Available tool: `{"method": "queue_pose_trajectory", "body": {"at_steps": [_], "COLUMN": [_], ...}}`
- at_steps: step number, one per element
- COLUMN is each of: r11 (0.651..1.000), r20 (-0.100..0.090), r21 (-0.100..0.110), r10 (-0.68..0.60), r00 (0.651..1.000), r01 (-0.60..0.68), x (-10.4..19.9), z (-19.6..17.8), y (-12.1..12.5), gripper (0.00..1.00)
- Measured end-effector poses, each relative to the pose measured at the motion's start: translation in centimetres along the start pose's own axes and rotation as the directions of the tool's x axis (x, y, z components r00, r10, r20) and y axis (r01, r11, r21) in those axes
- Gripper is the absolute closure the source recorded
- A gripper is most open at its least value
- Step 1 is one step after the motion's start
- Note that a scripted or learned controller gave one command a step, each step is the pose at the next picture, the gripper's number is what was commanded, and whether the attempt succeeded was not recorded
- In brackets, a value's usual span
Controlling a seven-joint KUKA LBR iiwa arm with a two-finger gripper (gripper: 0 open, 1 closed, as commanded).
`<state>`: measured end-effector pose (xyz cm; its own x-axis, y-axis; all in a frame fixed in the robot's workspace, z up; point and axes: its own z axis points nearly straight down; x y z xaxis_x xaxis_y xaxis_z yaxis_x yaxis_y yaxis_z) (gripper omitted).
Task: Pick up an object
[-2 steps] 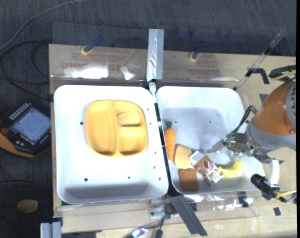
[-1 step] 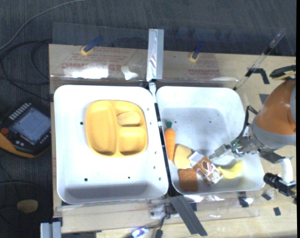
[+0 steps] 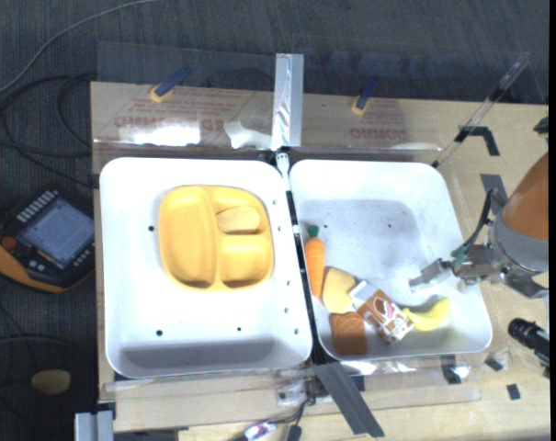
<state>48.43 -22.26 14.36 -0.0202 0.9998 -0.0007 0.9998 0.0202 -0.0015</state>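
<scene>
Right bin (image 3: 379, 177): gripper (image 3: 434, 274), fingers' state indeterminate, hangs just above banana (image 3: 429, 314), whose long axis runs left-right.

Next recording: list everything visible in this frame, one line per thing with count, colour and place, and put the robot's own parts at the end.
Bins: 2, white, side by side on the bench.
Divided tray: 1, yellow, in the left bin, with a tan piece in its upper right compartment.
Toy carrot: 1, orange with green top, right bin, along its left wall.
Cheese wedge: 1, pale yellow, right bin, below the carrot.
Brown block: 1, brown, right bin, front edge.
Small packet: 1, brown and white, right bin, beside the brown block.
Banana: 1, yellow, right bin, front right.
Handheld controller: 1, orange and black, on the floor at left.
Clips: 2, blue and yellow, on the back board.
Gripper: 1, grey, just above the banana.
Arm: 1, grey with orange band, at right.
</scene>
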Motion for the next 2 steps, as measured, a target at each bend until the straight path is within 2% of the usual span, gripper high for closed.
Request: {"method": "queue_pose_trajectory", "body": {"at_steps": [2], "r11": [1.0], "r20": [0.0], "r21": [0.0], "r10": [0.0], "r00": [1.0], "r01": [0.0], "x": [0.0], "z": [0.01], "y": [-0.01], "gripper": [0.0]}}
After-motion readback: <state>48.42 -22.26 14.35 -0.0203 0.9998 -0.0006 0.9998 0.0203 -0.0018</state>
